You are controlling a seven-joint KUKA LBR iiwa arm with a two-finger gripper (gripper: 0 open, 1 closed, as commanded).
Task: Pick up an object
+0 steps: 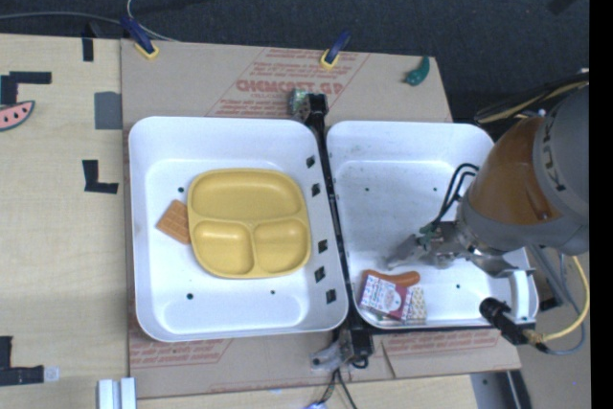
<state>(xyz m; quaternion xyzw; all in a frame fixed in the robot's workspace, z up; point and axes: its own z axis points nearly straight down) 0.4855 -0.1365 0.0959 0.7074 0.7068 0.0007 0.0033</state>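
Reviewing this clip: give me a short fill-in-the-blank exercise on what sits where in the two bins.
1. The yellow divided plate lies in the ____ bin as the camera sees it.
2. The small food packet lies in the same bin in which the gripper is seen, near that bin's ____ edge.
3. The orange cracker-like piece is partly tucked under the ____.
4. The plate has ____ compartments.

Missing words: left; bottom; plate; three
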